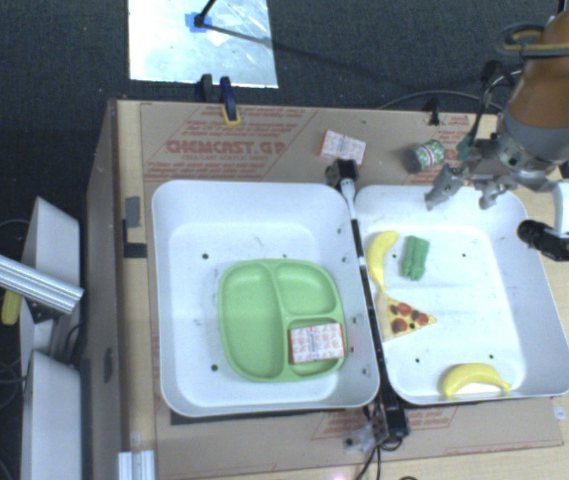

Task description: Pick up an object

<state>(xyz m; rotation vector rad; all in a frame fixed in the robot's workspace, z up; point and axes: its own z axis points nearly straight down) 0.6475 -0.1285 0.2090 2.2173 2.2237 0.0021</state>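
Camera view looks down on a brown board printed with red lettering, which carries 2 shallow white bins side by side. The left bin holds a green divided plate with 3 compartments; a small box with a red-and-white pattern lies in the plate's lower right compartment. The right bin holds 4 loose items. A yellow banana lies against the bin's left wall, curved and running top to bottom. Just beside it to the right is a green block, apart from the banana. Below both lies a pizza slice toy with red spots, its point toward the right. A second banana rests near the bin's bottom edge, well apart from the rest.

The grey arm with its orange band enters from the upper right. The gripper hangs above the top edge of the right bin with its 2 fingers spread apart and nothing between them; it is well apart from every item in the bin.

On the board behind the bins sit a small patterned card and a small green-and-white can lying on its side.
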